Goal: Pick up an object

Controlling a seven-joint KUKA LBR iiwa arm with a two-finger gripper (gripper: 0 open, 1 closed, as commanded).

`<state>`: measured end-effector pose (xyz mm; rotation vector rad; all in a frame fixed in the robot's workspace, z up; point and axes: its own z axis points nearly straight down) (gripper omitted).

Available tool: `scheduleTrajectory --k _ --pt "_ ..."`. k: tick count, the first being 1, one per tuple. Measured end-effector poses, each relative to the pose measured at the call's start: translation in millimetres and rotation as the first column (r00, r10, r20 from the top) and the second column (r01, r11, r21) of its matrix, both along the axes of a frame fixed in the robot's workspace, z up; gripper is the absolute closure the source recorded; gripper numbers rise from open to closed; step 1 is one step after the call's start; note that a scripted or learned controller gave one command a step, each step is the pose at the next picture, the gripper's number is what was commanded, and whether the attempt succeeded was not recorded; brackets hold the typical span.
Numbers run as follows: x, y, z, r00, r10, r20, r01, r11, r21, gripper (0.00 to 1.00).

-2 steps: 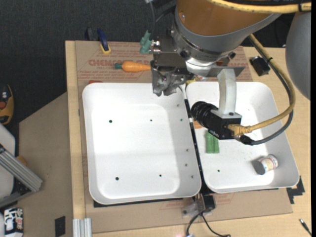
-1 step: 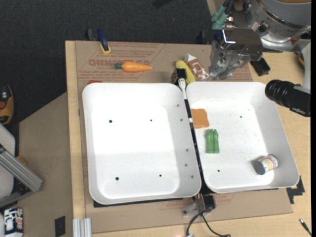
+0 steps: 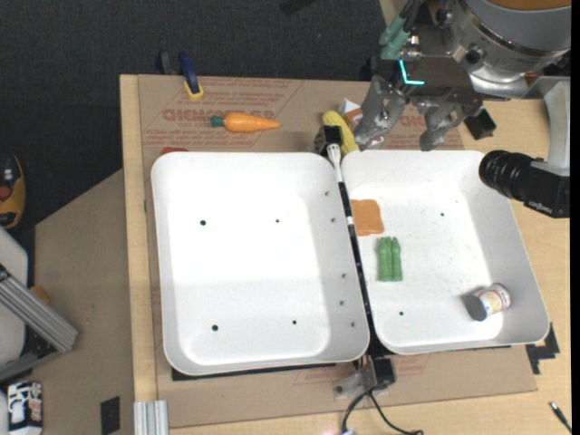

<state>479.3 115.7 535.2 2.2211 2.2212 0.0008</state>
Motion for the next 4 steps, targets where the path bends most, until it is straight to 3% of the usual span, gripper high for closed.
scheduleTrajectory --k 1,2,3,4 --pt "1 0 11 1.000 0.000 0.004 0.000 1.000 0.001 1.00" --pt "1 1 10 1.000 0.000 0.003 -0.001 1.000 0.000 0.00" --pt "1 1 21 1.000 0.001 0.008 -0.001 1.000 0.001 1.00" --pt "1 1 21 1.000 0.001 0.006 -0.001 1.000 0.001 0.00"
